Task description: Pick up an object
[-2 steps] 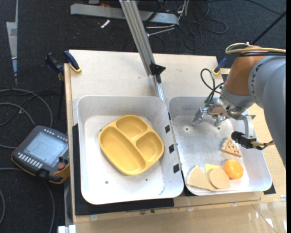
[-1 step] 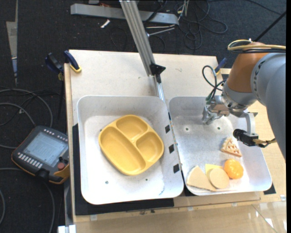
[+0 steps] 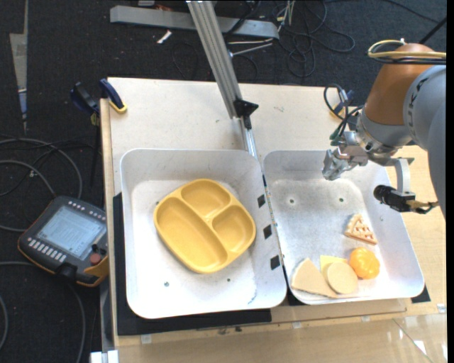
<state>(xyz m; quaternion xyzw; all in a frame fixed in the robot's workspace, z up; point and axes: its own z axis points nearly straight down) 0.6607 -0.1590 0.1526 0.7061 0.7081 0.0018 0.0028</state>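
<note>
Food pieces lay in the near right corner of my right white bin (image 3: 397, 234): an orange rounded piece (image 3: 364, 263), a waffle-patterned triangle (image 3: 360, 230), pale tan slices (image 3: 325, 277). My gripper (image 3: 334, 164) hung well apart over the far edge; I couldn't tell its jaw state. A yellow divided plastic plate (image 3: 205, 225) sat in the left white bin (image 3: 142, 205).

A dark, speckled floor (image 3: 57, 64) surrounds a pale wooden bench (image 3: 177, 113). Black cables (image 3: 28, 159) loop across the floor at nine o'clock, and more tangle near twelve. A teach pendant (image 3: 67, 237) with a grey screen and orange trim lies on the floor at eight o'clock. A slanted aluminium post (image 3: 220, 60) rises from the bench toward twelve o'clock, its grey base plate (image 3: 191, 20) lying there. A blue-and-yellow object, perhaps a clamp (image 3: 106, 96), grips the bench's corner at ten o'clock.
</note>
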